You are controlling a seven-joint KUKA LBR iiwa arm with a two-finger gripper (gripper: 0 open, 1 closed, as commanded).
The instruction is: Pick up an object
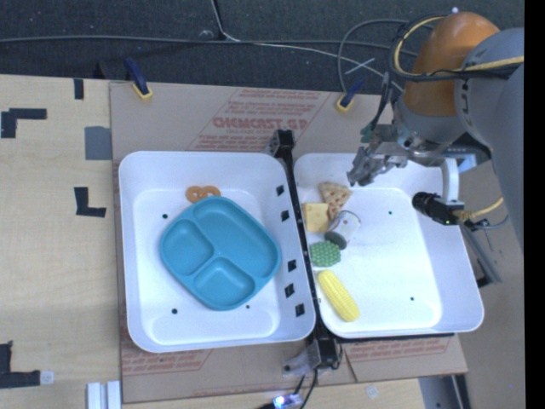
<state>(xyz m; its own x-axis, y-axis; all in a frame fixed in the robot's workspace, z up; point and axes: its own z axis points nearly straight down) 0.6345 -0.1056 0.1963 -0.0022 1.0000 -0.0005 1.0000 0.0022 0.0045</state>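
My gripper (362, 171) hangs over the far left part of the right bin (426, 254), just right of a tan cracker-like piece (335, 196). Its dark fingers point down and nothing shows between them. Along that bin's left side lie a yellow cheese wedge (317, 217), a small grey and white cup-like piece (341, 227), a green round piece (324, 253) and a yellow corn cob (338, 295). In the left bin (145, 228) rest a blue divided plate (220, 250) and a small orange pretzel (203, 193).
A black divider with clips (292, 228) runs between the two bins. Cables (366, 58) loop above the arm. Blue and yellow clamps (136, 79) hold the cardboard sheet under the bins. The right bin's middle and right side are bare white floor.
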